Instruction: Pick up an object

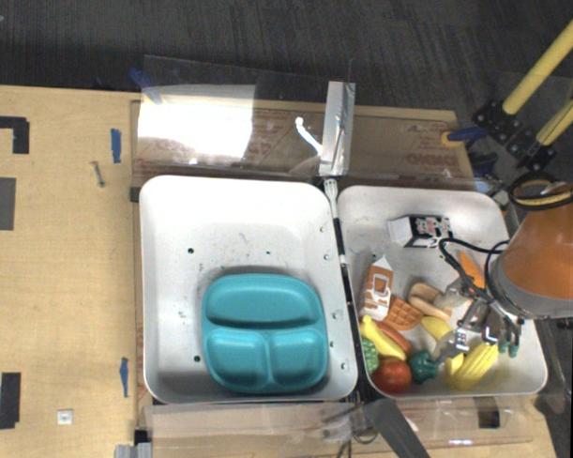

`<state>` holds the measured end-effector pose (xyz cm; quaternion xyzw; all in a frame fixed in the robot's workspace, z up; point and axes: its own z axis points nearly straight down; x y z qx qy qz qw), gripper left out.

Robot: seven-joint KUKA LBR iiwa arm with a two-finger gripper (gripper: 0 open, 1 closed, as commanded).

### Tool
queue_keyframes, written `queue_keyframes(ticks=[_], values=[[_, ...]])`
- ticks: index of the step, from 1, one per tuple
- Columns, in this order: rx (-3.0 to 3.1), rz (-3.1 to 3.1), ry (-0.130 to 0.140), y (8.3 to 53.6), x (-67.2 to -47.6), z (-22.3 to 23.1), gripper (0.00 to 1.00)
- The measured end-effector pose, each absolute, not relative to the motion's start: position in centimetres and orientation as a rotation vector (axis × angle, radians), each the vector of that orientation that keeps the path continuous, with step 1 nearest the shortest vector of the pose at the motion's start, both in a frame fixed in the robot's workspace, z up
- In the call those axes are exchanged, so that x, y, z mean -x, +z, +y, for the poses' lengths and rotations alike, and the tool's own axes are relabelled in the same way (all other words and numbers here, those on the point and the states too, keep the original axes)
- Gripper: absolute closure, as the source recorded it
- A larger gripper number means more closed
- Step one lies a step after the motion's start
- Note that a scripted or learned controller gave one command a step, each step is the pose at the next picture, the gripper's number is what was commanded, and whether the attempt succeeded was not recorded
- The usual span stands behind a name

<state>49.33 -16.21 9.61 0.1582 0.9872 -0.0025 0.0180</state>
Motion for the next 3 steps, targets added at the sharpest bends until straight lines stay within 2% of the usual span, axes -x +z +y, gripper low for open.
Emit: queue_keyframes(ticks=[1,2,3], values=[[-0.178,3.106,-0.008,9.6,-57.9,-15.2,0.0],[-0.107,3.111,-0.007,9.6,-51.9,-14.1,0.0],[-0.123,3.089,-0.01,9.7,-49.3,-10.0,0.0]])
